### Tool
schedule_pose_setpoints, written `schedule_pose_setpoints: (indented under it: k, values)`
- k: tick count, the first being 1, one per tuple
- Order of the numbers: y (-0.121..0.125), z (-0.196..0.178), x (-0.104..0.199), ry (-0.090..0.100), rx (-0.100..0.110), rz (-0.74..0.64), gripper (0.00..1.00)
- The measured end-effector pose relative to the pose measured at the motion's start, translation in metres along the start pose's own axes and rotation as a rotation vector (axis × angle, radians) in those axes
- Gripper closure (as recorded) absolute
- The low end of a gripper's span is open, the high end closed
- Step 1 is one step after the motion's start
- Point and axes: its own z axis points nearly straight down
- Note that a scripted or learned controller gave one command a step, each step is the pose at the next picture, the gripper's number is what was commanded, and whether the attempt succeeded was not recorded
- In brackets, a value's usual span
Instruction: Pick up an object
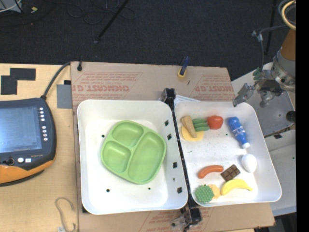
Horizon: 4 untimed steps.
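The right bin [263, 144] serves as the anchor here: it holds a scatter of toy food, while the gripper [255, 92] hangs just outside the bin's far right corner, above the bench edge, with nothing between its fingers; whether they are spread or pressed together cannot be told from this angle. Inside the bin, along its far side, lie a toy corn cob [200, 124] and a red tomato [215, 122], with a yellow banana-like piece [189, 129] just beside the corn, toward the bin's left wall. A blue bottle [238, 131] lies tilted near the bin's right wall. Nearer the front, a white egg [249, 163] sits by the right wall, a sausage [210, 170] lies mid-bin, a brown chocolate bar [231, 172] is just beside it, and a yellow banana [236, 186] and a green round piece [204, 193] sit at the front edge. Left of this bin, the other bin [91, 129] holds a green divided plate [133, 151].
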Motion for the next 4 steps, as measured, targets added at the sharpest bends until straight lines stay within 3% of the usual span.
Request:
schedule_pose_setpoints:
  k: [1,4]
  values:
    - [0.002,-0.008,0.0,-0.003,-0.012,-0.001,0.0]
    - [0.007,0.152,0.002,-0.001,-0.012,-0.007,0.0]
